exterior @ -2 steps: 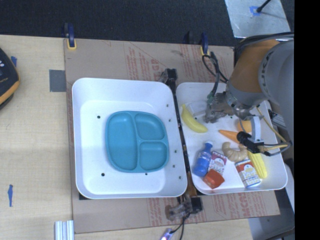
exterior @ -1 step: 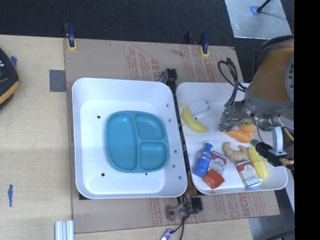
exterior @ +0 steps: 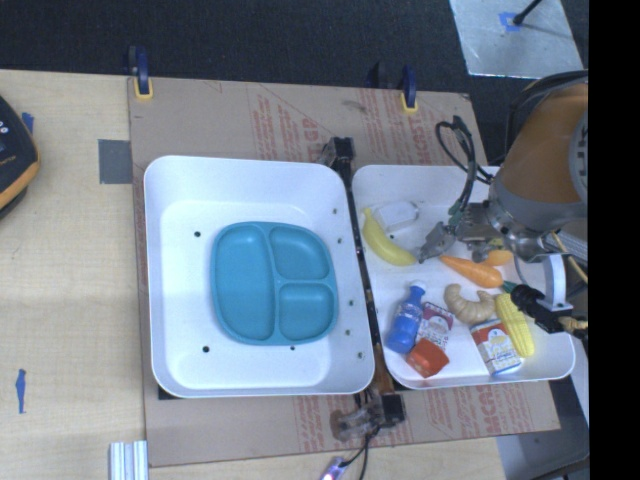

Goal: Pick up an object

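Camera view: the arm (exterior: pixel 545 153) reaches in at the right edge, and its gripper (exterior: pixel 440 243) hangs low over the upper part of the right bin (exterior: pixel 560 368), claw spread narrowly with nothing between the fingers. A banana (exterior: pixel 385 243) lies just left of it and a carrot (exterior: pixel 472 269) just below. The blue bottle (exterior: pixel 405 320), the corn (exterior: pixel 515 325) and the small cartons crowd the lower half. In the left bin (exterior: pixel 165 268), open white floor rings the blue tray (exterior: pixel 273 281).
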Controlling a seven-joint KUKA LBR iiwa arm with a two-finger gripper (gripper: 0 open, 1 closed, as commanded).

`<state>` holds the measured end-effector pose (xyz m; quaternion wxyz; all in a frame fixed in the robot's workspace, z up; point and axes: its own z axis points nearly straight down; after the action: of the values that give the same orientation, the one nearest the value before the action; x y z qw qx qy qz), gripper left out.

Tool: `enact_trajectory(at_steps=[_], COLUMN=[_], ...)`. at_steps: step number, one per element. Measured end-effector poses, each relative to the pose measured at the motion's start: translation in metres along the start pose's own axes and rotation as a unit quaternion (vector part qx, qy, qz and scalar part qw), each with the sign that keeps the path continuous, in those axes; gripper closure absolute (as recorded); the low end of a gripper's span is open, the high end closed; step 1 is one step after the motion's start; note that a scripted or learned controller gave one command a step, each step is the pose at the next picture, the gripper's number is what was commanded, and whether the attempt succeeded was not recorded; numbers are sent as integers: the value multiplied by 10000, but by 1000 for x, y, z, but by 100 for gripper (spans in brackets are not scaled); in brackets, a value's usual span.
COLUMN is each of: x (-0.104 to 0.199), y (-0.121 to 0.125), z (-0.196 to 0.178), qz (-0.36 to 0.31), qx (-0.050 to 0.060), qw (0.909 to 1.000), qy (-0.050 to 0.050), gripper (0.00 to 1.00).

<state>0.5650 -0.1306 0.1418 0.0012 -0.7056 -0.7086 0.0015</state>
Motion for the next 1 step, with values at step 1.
enact_trajectory(at_steps=[1], x=[-72], y=[18], z=[50], qz=[10], qx=[-4], qw=[10000], qy=[-2], gripper=[0])
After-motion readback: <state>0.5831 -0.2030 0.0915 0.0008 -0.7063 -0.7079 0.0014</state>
